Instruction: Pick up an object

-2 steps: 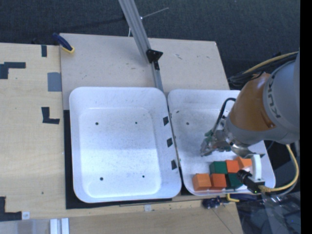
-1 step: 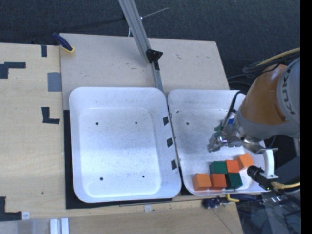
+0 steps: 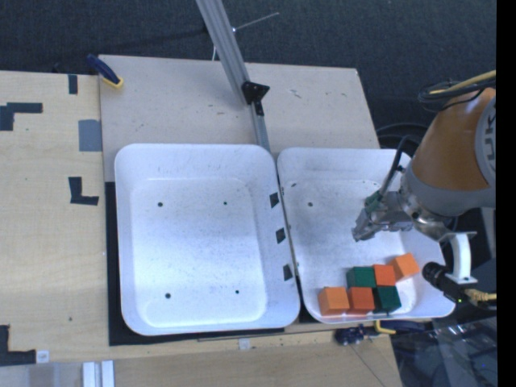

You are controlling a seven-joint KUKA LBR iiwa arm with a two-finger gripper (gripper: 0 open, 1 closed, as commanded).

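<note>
Gripper (image 3: 367,226) tip blurred over right bin (image 3: 322,168), blocks (image 3: 367,289) nearby.

We are seeing two bins (image 3: 201,156) looking like smooth white plastic, faintly speckled, left of the claw (image 3: 367,230). Beyond them, the surface (image 3: 306,107) is showing matt pale wood; below the claw, blocks (image 3: 367,290) are looking matt.

My arm (image 3: 455,156) is a rounded grey casing with a broad orange band above the wrist and part of a dark letter on the grey shell. My gripper (image 3: 364,226) is dark grey metal. A yellow cable arcs behind my arm.
</note>
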